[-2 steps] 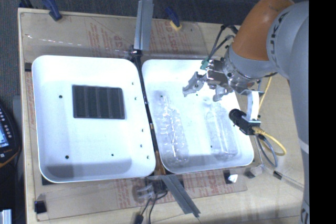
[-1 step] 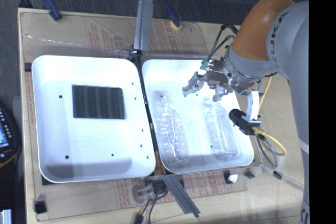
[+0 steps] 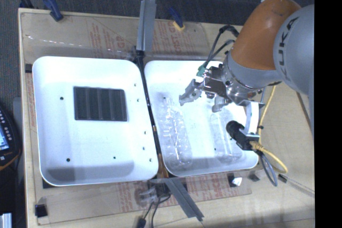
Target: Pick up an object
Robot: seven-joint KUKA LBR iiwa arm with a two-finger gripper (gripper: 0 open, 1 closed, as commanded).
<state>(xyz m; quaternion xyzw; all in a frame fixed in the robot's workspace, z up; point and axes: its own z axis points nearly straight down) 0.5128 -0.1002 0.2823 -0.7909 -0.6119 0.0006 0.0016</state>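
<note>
My gripper (image 3: 202, 101) hangs over the upper middle of the right bin (image 3: 160, 72), open, with nothing between its fingers. One fingertip (image 3: 187, 97) points left and the other (image 3: 217, 107) right. A clear plastic bottle (image 3: 174, 135) lies lengthwise in the left part of this bin, below and left of the gripper. A second clear bottle (image 3: 223, 139) lies along the bin's right side, just under the right fingertip. A dark grey ribbed rectangular block (image 3: 100, 103) lies flat in the left bin (image 3: 48, 69).
The arm's grey wrist and orange band (image 3: 264, 34) cover the right bin's upper right corner. A black cable fitting (image 3: 239, 135) and yellow cable hang by the bin's right wall. A grey bar (image 3: 145, 24) and blue clamps (image 3: 52, 8) stand behind the bins.
</note>
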